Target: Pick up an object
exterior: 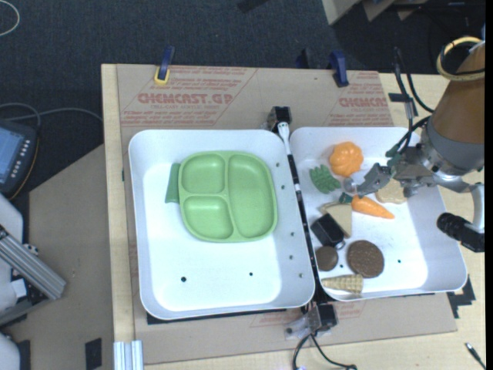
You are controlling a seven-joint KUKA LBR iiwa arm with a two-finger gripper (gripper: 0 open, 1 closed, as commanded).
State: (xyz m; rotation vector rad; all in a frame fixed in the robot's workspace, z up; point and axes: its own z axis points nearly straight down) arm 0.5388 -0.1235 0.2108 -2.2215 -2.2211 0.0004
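Hand (363, 185) low in right bin (431, 272), just above carrot (373, 206), beside orange (346, 159); grip state unclear. Green tray (228, 196) in left bin (154, 230).

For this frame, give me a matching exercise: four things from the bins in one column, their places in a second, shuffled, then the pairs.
Things:
1. green divided plate
2. orange pepper-like toy
3. carrot
4. brown round cookie

Places:
A. far part of the right bin, beyond the gripper
B. left bin
C. near part of the right bin, above the waffle cone
D. middle of the right bin, just by the gripper

Pairs: 1-B, 2-A, 3-D, 4-C
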